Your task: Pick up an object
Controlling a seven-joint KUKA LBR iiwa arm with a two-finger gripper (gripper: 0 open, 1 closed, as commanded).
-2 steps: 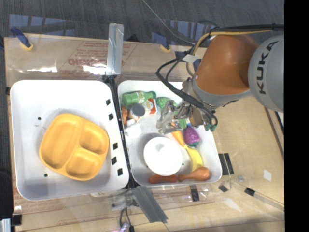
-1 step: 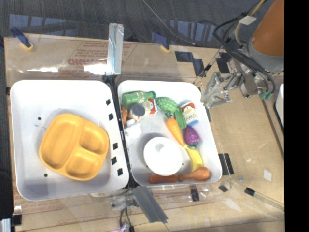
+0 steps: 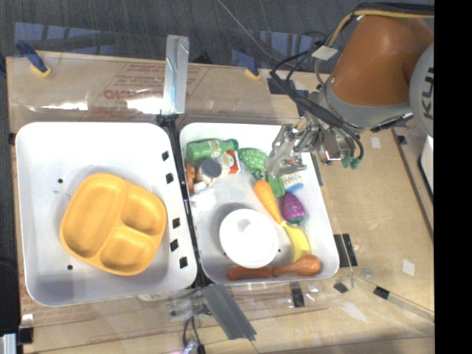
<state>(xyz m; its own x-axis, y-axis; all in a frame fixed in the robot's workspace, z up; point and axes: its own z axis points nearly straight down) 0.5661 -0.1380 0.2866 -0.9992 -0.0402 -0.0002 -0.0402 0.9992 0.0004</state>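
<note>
My gripper (image 3: pixel 284 153) hangs over the far right part of the right bin (image 3: pixel 317 198), just above a green toy (image 3: pixel 254 159) and the top of an orange carrot (image 3: pixel 267 200). Nothing shows between its fingers. Around it lie a green bottle (image 3: pixel 210 150), a purple eggplant (image 3: pixel 293 207), a yellow banana (image 3: pixel 297 243), a white bowl (image 3: pixel 248 237) and a brown drumstick (image 3: pixel 299 266). A red sausage (image 3: pixel 247 273) rests along the near wall.
The left bin (image 3: pixel 37 146) holds a yellow sectioned plate (image 3: pixel 113 222). A strip of silver tape (image 3: pixel 175 76) stands at the back between the bins. Cables (image 3: pixel 295 65) trail behind the arm's orange band (image 3: pixel 376 46).
</note>
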